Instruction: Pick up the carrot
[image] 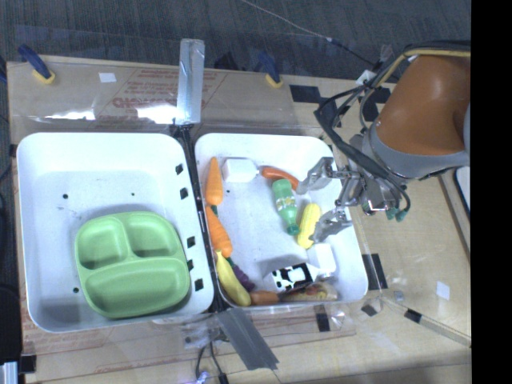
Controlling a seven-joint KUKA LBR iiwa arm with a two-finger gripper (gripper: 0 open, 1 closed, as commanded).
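Note:
Two orange carrots lie along the left wall of the right bin [240, 146]: one carrot [214, 181] near the top, a second carrot [219, 230] just below it. My gripper [324, 198] hovers at the bin's right side, open, one finger [318, 172] above and the other finger [330, 224] below, with a yellow corn-like piece [307, 222] just left of the lower finger. Nothing sits between the fingers. The carrots are well to the gripper's left.
In the right bin also lie a green bottle [282, 198], an orange-red piece [278, 174], a white block [238, 170], a banana [230, 282], and a black-and-white cow toy [291, 278]. The left bin [48, 158] holds a green divided plate [132, 264].

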